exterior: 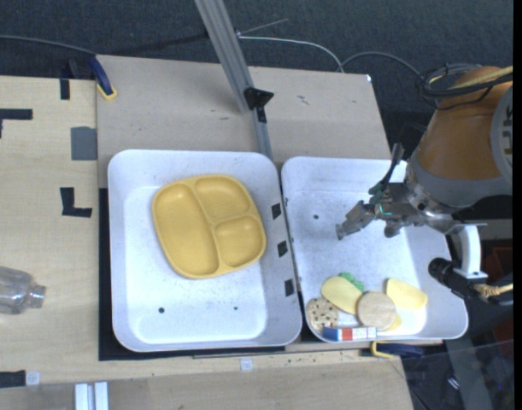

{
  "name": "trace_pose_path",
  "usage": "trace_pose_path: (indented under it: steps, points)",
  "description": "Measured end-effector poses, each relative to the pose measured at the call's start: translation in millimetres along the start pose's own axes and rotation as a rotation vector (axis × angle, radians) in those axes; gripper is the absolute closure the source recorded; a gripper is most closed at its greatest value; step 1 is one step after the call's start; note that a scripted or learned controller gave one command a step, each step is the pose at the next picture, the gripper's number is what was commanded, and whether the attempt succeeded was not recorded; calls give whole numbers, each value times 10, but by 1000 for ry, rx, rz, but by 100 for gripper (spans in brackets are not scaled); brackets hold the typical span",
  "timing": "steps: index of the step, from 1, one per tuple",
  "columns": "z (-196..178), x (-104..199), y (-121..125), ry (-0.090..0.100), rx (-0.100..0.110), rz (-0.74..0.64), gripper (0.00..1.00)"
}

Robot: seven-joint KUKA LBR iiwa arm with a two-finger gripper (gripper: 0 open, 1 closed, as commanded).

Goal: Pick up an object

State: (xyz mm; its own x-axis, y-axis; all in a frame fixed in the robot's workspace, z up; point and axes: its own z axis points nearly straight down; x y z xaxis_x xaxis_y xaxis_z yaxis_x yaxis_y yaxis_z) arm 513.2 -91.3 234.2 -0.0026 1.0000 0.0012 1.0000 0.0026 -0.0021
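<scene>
Whether the jaws are parted or pressed together we cannot tell from the camera view; the gripper (360, 219) hangs over the bare middle of the right bin (329, 182) with nothing visibly between them. We take that bin as our landmark. In its near corner we see a cluster of small objects: a yellow piece (339, 293), a green piece (351, 278) just behind it, a round tan cookie (377, 309), a speckled cookie (320, 313), another yellow piece (406, 295) and a red-white-blue bar (344, 334) against the near wall. All lie well apart from the gripper. Left of the right bin, the left bin (128, 254) holds a yellow divided plate (209, 225). Far left of both, a clear bottle (11, 289) lies on the bench.
</scene>
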Motion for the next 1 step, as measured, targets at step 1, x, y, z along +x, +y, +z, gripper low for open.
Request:
trace_pose_path:
  steps: [1]
  points:
    - [-97, 10, 3, 1, 0, -2, 100]
